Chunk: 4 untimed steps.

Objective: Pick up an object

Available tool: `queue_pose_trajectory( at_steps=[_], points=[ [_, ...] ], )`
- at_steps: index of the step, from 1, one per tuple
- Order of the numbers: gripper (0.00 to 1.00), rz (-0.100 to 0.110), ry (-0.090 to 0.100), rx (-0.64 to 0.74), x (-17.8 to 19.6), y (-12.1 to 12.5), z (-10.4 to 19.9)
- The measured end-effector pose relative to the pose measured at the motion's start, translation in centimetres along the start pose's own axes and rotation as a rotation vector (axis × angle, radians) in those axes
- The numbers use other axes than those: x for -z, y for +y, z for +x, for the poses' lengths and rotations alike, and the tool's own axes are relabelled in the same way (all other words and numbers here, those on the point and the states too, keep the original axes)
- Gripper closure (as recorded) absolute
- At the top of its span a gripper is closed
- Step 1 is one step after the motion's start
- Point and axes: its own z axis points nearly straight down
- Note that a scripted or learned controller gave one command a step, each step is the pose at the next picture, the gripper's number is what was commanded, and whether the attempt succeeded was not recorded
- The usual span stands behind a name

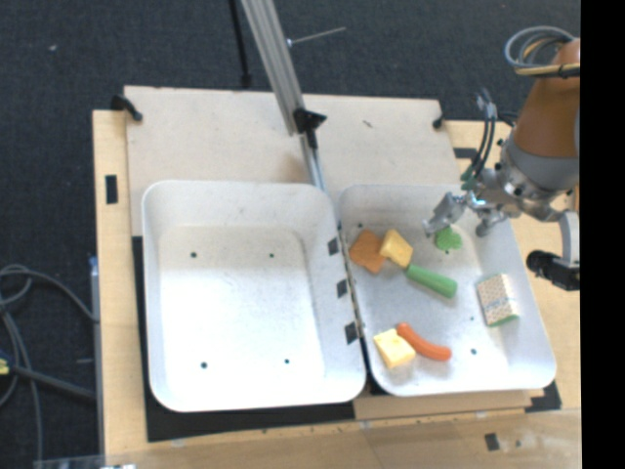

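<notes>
The gripper [459, 219] hangs low over the upper part of the right-hand shallow white plastic bin [522, 355], its two metal fingers spread apart, with a small round green piece [448, 239] sitting between and just under the tips. From where I stand I would not call that a hold: the green piece looks to be resting on the bin floor, nothing clamped on it. So the pick seems to be at the reaching stage, with closing and lifting left to do.

The rest of the toys lie loose in the same bin. At about nine o'clock from the green piece are an orange-brown chunk [365, 251] and a yellow block [396, 248], touching. Towards six o'clock lies a green cylinder [432, 280]; further down, a second yellow block [394, 348] beside an orange carrot-shaped stick [426, 345]. At four o'clock a speckled pale sponge-like block [497, 299] stands apart.

The left-hand white bin [166, 213] sits alongside. Both rest on a pale wooden worktop [215, 125], with an aluminium strut [273, 52] slanting up behind, dark carpet [59, 37] around, and cables [29, 301] at the left.
</notes>
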Motion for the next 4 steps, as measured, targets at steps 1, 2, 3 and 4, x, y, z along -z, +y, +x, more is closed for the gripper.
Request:
queue_pose_trajectory(
  at_steps=[1,2,3,4],
  points=[
    [0.0,-0.005,-0.001,0.001,0.3,0.1,0.0],
    [0.0,-0.001,-0.005,-0.004,-4.1,0.4,-0.9],
    [0.0,0.0,-0.005,-0.006,-8.5,0.3,-1.6],
    [0.0,-0.001,-0.005,-0.007,-12.5,0.2,-1.8]
  ],
)
